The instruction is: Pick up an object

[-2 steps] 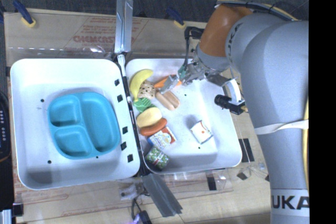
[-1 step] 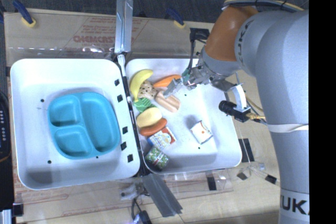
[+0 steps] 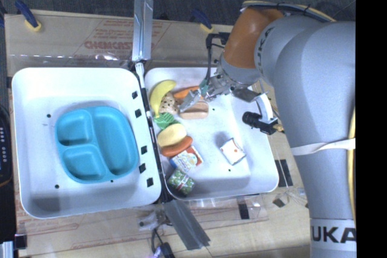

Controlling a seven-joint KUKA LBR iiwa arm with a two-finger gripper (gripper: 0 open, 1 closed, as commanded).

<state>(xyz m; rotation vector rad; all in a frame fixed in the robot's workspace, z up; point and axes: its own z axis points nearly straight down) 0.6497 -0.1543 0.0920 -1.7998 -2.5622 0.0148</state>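
Our tool [image 3: 208,89], grip state we cannot tell, sits low over the carrot [image 3: 184,93] and sandwich [image 3: 195,109] in the right bin [image 3: 260,166], where crowding could make us nudge neighbours and close on nothing.

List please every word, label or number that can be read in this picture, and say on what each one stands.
"UKA": white letters on the arm's grey base, cut off at the picture's edge.
Red printing on the cardboard sheet behind the bins: too blurred to read.
Small carton in the right bin: coloured label, too small to read.
Small white box: red mark, unreadable.
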